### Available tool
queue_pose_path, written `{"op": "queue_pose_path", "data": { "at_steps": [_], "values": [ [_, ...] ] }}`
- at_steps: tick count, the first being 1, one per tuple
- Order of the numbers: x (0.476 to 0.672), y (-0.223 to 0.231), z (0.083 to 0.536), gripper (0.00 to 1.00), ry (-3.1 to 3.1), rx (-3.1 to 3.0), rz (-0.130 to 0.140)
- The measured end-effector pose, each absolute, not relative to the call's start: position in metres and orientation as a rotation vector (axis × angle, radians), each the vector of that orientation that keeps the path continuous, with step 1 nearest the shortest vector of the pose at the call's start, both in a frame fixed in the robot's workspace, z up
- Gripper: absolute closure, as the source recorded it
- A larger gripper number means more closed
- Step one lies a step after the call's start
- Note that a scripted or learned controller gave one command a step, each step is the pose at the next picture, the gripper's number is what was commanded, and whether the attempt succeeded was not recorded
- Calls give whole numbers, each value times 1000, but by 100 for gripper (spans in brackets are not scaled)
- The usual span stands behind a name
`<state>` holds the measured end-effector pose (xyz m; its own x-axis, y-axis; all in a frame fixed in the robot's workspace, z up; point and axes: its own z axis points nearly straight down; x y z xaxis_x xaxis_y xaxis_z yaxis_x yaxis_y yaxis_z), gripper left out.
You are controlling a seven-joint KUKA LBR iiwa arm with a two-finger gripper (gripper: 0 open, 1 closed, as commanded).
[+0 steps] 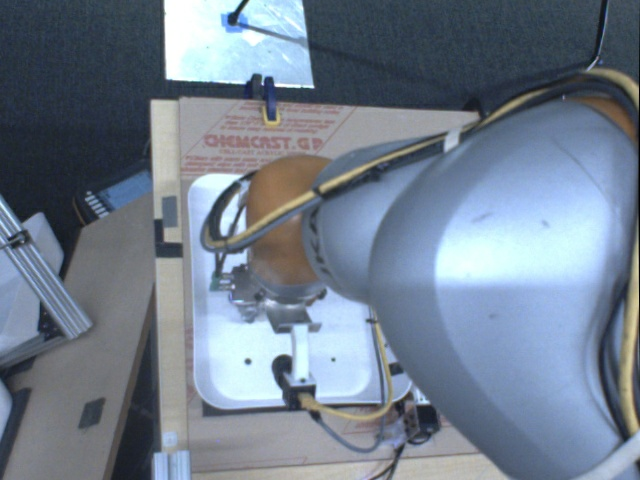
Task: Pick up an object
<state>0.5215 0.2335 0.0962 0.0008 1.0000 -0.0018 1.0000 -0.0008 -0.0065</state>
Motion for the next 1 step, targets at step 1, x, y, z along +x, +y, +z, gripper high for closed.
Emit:
{"op": "queue_pose_path", "data": {
  "at_steps": [1],
  "values": [
    [584,192,103,100,-2220,-2229,-5]
  ]
}}
